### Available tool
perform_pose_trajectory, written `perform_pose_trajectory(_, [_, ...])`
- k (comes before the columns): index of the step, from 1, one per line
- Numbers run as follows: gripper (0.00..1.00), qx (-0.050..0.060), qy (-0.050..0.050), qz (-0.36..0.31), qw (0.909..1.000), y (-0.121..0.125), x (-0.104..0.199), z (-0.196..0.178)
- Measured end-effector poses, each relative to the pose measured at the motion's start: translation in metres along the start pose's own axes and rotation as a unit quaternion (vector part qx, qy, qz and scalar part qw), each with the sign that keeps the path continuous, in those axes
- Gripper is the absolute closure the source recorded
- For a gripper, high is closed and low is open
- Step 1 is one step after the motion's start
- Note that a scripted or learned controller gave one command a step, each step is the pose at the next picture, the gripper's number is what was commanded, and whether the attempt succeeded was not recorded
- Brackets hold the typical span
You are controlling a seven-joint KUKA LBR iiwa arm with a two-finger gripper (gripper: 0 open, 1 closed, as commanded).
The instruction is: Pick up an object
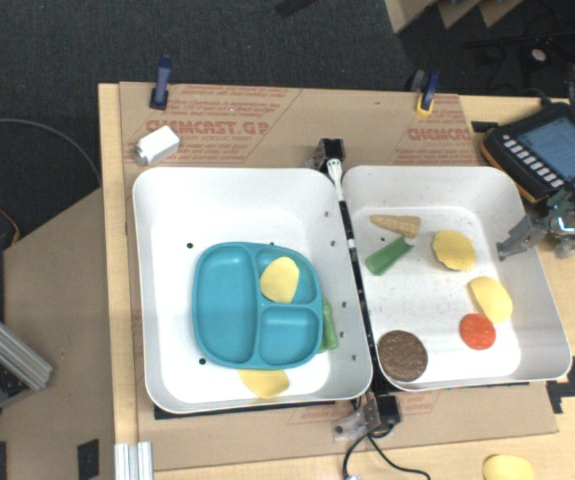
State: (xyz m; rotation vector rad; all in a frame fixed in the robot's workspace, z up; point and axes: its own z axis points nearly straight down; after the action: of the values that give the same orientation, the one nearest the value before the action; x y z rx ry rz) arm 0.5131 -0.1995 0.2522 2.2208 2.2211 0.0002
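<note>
Blue tray point(229, 308) beside yellow piece point(264, 381)

Bright, even overhead light; soft shadows, slight blur.

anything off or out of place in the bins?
Mostly tidy. One yellow piece in the left bin lies half tucked under the blue tray's front edge, and a green piece is wedged against the tray's right side.
</note>
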Motion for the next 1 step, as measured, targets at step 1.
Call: perform_pose_trajectory(1, [1.00, -0.002, -0.001, 0.000, 1.0000, 0.0007, -0.0002, -0.0109])
